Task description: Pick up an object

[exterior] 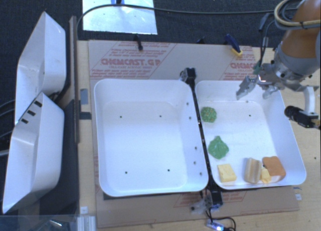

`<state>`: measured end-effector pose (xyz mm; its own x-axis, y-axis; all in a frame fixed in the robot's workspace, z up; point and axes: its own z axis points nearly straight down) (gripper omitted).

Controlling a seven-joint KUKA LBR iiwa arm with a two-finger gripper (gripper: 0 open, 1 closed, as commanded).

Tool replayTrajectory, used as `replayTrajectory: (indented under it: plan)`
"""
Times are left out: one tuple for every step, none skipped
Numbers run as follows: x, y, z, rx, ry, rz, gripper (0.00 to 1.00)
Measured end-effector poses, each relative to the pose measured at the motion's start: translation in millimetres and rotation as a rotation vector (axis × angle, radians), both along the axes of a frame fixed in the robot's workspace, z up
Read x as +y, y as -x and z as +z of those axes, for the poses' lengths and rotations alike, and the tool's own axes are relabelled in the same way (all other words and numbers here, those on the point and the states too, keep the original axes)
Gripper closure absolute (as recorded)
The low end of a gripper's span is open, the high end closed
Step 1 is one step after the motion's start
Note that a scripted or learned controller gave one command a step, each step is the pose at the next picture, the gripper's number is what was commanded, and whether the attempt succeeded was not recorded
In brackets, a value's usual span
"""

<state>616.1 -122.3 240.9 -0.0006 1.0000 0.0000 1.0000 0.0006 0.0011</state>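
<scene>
Yellow block, bread piece and orange item are seen along the right bin's near edge. Nothing is held by the gripper, whose jaws are spread above the far rim. The approach seems in hand; descent onto a chosen object is called for.

The arm has a rounded orange section at the top, with a grey, smooth-shelled segment beneath it. Looped cables, pale and dark, coil against the orange part near its upper edge, and one thin dark cable drops down along the left side. Below the grey segment sits a lighter metallic wrist block with angular edges. From it the tool extends as slim grey metal pieces with pale tips. A black cylindrical part projects low on the right, beside a white bracket.
</scene>
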Motion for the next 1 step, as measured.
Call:
replayTrajectory:
  plan:
    - [6.8, 57.2, -111.6, 0.010, -0.001, -0.001, 0.00]
